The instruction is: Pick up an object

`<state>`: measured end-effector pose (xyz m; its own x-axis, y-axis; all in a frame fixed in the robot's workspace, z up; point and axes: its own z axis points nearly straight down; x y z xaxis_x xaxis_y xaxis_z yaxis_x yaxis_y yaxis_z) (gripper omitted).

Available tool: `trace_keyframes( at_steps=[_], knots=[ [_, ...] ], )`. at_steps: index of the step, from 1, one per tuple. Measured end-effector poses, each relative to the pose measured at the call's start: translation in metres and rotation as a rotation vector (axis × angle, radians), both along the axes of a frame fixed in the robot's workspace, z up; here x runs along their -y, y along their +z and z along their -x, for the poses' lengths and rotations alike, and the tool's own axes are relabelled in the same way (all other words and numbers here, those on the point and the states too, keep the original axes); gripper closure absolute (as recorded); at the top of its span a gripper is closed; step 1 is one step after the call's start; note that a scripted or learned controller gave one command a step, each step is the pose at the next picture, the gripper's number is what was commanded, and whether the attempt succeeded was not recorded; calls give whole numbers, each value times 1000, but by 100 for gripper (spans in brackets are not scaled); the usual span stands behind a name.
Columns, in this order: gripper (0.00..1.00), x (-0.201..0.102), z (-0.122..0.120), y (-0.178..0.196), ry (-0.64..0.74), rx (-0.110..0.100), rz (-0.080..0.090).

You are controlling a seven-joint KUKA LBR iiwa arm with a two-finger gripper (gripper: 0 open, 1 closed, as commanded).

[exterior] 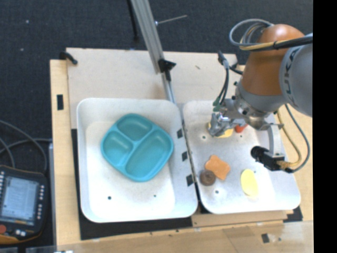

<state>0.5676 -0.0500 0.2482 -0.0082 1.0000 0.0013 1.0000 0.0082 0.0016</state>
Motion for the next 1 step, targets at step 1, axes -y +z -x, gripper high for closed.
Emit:
trace_keyframes(
  at_steps=[1],
  knots=[
    [100,-43,-16,4,-1,0,0]
  ],
)
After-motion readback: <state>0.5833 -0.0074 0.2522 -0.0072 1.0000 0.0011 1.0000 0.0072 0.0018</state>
